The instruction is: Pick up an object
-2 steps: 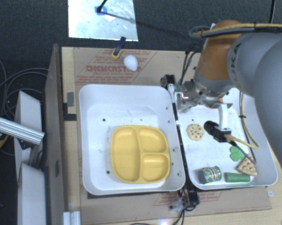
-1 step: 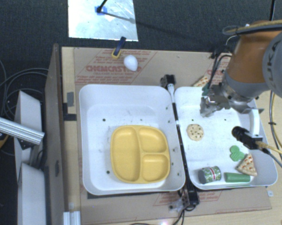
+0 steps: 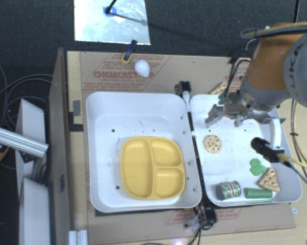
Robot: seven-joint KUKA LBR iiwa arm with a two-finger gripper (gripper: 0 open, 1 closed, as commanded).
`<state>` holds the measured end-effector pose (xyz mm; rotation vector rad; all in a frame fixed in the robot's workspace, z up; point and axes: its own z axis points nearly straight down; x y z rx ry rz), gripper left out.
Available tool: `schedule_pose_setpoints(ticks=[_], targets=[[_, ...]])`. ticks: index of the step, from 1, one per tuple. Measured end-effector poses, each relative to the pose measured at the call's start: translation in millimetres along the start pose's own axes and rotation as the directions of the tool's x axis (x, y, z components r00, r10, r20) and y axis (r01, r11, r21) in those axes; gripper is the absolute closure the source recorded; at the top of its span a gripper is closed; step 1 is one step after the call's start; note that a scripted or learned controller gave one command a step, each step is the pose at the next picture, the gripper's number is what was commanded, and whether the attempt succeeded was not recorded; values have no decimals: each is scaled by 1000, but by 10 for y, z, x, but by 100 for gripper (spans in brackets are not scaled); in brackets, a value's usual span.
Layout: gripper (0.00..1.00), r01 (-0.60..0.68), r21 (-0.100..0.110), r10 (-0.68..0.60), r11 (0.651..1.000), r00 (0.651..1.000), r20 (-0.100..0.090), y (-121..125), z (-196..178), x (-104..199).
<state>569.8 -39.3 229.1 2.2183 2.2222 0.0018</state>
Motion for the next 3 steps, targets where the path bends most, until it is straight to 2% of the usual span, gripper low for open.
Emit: schedule_pose_setpoints(ticks=[1, 2, 3], targets=[[0, 0, -11, 1, 1000, 1000, 3, 1036, 359, -688], [0, -2, -2, 2, 1000, 1000, 1, 990, 280, -929], [100, 4, -5, -4, 1000, 1000, 3, 1001, 166, -919]])
